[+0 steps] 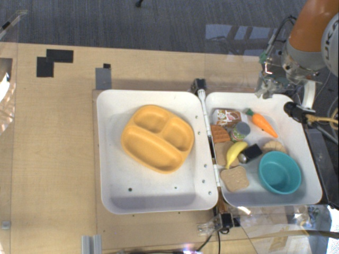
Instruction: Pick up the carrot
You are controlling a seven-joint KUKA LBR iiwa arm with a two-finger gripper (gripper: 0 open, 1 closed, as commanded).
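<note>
Toast and a teal bowl sit nearest in the right bin, then a banana. Farther back the carrot lies untouched near the bin's rear wall. Beyond it the gripper hovers over the far rim, holding nothing; its finger spread cannot be told. The whole pick remains.

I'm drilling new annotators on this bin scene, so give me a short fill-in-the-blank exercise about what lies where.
1. The carrot lies in the ____ bin.
2. The yellow divided plate sits in the ____ bin.
3. The bowl near the right bin's front is ____ in colour.
4. The banana lies to the ____ of the bowl.

Missing words: right; left; teal; left
</note>
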